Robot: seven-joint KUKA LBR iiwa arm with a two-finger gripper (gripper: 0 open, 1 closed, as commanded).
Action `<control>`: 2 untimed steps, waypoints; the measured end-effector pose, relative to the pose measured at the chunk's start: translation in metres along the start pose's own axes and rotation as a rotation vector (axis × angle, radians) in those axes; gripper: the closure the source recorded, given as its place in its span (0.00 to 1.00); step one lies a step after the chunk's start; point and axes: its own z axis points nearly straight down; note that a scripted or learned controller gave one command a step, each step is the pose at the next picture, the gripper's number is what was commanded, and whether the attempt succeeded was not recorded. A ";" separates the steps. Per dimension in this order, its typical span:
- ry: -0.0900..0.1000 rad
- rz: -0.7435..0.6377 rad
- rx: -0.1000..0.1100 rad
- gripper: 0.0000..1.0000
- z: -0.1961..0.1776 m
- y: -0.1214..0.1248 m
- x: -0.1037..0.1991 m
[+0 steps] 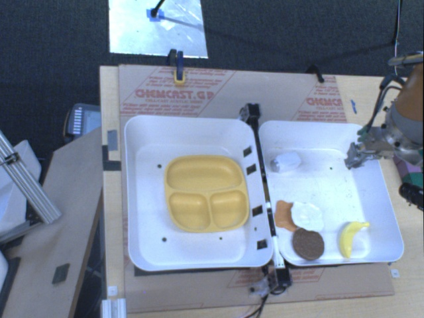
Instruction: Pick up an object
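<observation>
The right bin [371,197] holds a yellow banana [352,238], a dark brown round cookie [308,244], a white fried-egg shape [307,215] lying partly over a tan slice [285,214], and a pale clear object [285,161] near the bin's far left. My gripper [358,154] hangs at the right bin's far right edge, well away from every object. Nothing shows between its fingers.
A yellow three-compartment plate [205,192] lies in the left bin [142,151]. A black divider strip [260,191] runs between the bins. Cardboard [218,88] lines the bench under both bins, and a shiny sheet [158,20] lies at the back.
</observation>
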 end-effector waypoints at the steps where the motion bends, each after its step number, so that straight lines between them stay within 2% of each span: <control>1: 0.001 0.000 0.003 1.00 -0.025 0.001 0.000; 2: 0.003 -0.006 0.005 1.00 -0.028 0.009 0.051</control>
